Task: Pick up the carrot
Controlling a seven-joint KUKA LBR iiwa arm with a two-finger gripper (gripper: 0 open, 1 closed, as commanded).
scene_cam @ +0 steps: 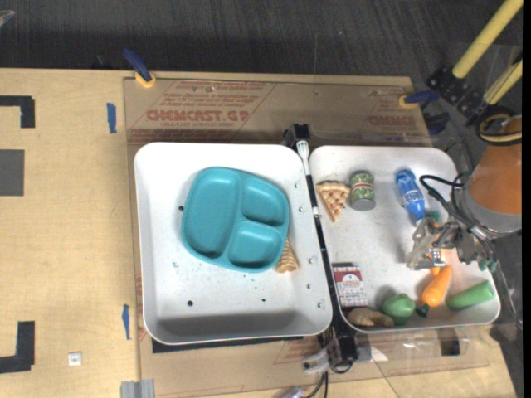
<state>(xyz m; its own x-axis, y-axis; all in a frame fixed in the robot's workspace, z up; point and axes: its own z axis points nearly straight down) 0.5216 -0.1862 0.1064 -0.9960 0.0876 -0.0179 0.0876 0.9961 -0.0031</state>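
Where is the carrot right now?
The carrot lies near the right bin's front right corner, just below the gripper, between two green vegetables.

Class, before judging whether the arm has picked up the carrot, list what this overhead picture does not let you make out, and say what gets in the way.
- Gripper: its fingers blur into cables and metal above the carrot, so grip and contact are unclear.
- Carrot: its upper end is covered by the gripper.
- Small red-and-white box: print too small to read.
- Brown item at the right bin's front edge: too small and dim to identify.
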